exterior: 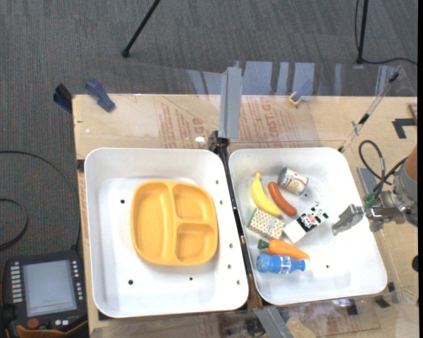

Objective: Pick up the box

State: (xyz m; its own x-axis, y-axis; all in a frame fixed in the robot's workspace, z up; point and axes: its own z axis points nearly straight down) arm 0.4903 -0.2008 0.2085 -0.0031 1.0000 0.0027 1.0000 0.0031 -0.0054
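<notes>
The hand (347,219) reaches in from the right over the right bin (352,273), low above its right half, with bare white floor under it and on toward the near right corner. Its fingers look slightly spread and pinch nothing, though at this slant that is hard to be sure of.

The box (266,224), small with a checked pattern, lies near the middle of the right bin, left of the hand and well apart from it. It is hemmed in: one banana (263,196) just beyond it, one sausage (282,198) to the far right, one black-and-white carton (307,222) touching or nearly touching its right side, and one carrot (285,248) just in front. One blue bottle (280,264) lies nearer still, and one small can (292,181) sits toward the far edge. That makes seven things there, bunched in the left and middle of the bin.

The left bin (106,189) holds one yellow divided plate (175,222) at its centre, with a margin of floor all round. Both bins sit side by side on the worktop (148,118).
</notes>
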